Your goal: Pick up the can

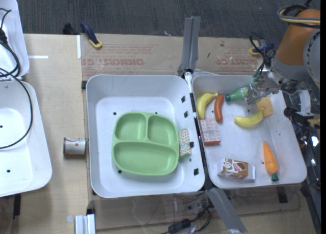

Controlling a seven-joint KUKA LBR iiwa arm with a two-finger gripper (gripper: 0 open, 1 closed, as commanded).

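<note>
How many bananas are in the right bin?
2. One banana lies near the bin's left wall, beside the sausage. The other banana lies further right, below the hand. The arm may hide more.

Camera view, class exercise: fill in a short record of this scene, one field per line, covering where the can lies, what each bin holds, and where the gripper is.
can: on its side on the bench, left of the left bin
left bin: green divided plate
right bin: two bananas, sausage, carrot, green bottle, small cartons
gripper: over the right bin's far end, near the green bottle
</note>
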